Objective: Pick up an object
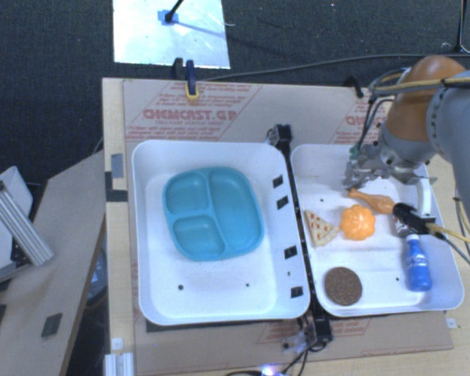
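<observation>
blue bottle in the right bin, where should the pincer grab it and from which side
Probably across the middle of the blue bottle, coming straight down. It lies flat with its long axis running up-down in the camera view, so the fingers should close across its narrow width. The right bin wall sits close, leaving little room.

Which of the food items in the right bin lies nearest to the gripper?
The tan drumstick-shaped piece, just below the gripper; the orange, pizza slice and brown cookie lie farther.

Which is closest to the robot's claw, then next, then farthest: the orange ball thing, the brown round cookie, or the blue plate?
From the gripper:
1. Orange ball, just below it in the right bin.
2. Brown cookie, at that bin's front.
3. Blue plate, over in the left bin.
</observation>
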Motion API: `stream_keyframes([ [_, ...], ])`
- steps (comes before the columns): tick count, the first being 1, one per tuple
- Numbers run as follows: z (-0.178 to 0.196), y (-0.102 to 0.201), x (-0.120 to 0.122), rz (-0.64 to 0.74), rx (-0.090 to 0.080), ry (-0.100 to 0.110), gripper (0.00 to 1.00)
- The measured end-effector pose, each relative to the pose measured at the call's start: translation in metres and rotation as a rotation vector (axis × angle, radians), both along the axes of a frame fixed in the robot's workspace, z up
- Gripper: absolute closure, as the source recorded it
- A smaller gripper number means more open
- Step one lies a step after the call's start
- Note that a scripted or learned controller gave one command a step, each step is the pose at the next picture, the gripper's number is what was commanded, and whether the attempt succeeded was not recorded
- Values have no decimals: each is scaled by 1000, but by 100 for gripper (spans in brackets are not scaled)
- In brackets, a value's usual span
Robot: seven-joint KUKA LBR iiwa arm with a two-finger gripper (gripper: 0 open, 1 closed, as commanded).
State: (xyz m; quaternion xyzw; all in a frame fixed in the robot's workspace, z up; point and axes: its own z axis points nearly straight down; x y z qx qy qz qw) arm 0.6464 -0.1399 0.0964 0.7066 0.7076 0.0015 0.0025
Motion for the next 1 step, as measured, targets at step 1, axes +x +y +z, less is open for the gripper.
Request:
stream_keyframes([
  [1, 49, -8, 5, -1, 0, -1, 100],
])
